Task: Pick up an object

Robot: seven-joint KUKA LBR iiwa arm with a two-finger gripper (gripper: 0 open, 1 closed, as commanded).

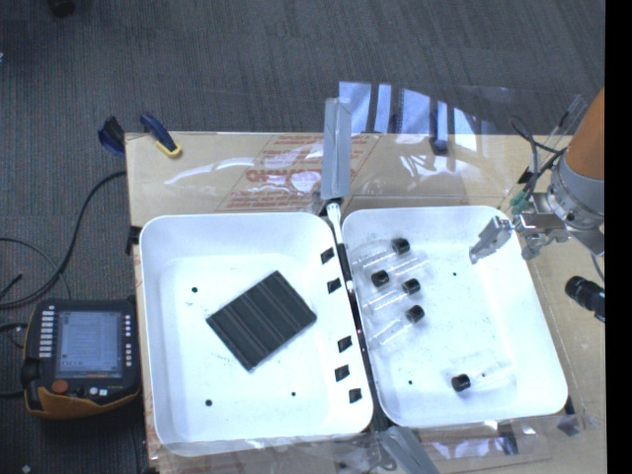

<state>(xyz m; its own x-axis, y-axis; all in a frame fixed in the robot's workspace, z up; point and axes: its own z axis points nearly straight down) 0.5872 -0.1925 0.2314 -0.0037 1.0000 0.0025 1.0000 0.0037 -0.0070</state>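
— What can you make out of the arm?

— Little. It is cut off at the right edge; a sliver of the orange band (591, 131) shows, with cables below it. The gripper (506, 233) hangs above the right bin's (533, 304) upper right rim. One pale finger (488, 239) slants down to the left; the other is lost in the metal behind, so I cannot tell whether they are spread or pressed together. Nothing sits between them.

— And the things to pick?

— Clear tubes with black caps (400, 247) lie in the right bin, four clustered near its left wall, one (461, 383) apart near the bottom. Their transparent bodies nearly vanish against the white. A dark ribbed pad (262, 319) lies tilted in the left bin (158, 265).
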